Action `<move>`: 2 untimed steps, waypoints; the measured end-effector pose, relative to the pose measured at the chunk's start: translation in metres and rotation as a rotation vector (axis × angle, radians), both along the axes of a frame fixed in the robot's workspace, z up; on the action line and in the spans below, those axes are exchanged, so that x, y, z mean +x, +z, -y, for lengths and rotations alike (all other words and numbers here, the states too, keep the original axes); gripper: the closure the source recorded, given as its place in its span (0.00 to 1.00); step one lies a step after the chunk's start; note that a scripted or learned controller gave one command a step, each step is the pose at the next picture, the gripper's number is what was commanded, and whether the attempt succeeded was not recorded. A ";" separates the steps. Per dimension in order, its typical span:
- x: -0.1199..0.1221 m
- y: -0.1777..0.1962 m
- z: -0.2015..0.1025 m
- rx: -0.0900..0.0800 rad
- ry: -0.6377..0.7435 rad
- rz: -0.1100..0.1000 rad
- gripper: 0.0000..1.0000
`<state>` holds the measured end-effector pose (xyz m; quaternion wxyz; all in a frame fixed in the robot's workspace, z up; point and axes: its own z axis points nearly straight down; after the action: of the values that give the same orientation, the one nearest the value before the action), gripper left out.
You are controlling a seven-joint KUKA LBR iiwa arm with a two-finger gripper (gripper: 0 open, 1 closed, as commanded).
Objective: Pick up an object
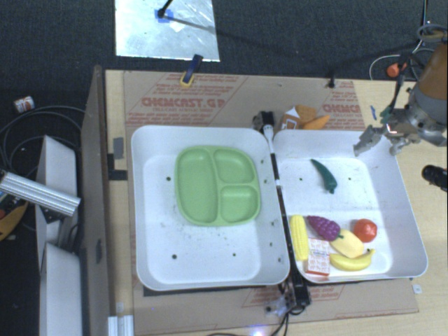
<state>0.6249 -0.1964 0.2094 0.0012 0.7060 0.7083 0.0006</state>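
The right bin (392, 187) holds a dark green pepper (324, 174) near its middle. Along its front edge lie a yellow corn cob (299, 236), a purple grape bunch (323, 226), a red tomato (365, 229), a yellow banana (352, 260), a pale yellow piece (348, 243) and a small red-and-white packet (318, 256). My gripper (381, 137) hangs over the bin's far right corner, well right of the pepper. Its fingers are spread apart with nothing between them.
The left bin (157, 257) carries a green divided plate (215, 186). An orange carrot-like toy (311, 120) lies on the cardboard behind the right bin. Cables and grey equipment (38, 193) sit off the bench at the left.
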 end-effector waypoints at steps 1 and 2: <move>-0.011 -0.129 -0.049 0.005 0.005 -0.011 0.00; -0.007 -0.110 -0.045 0.000 0.003 0.002 1.00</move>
<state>0.6177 -0.1514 0.0996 0.0018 0.7048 0.7094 0.0015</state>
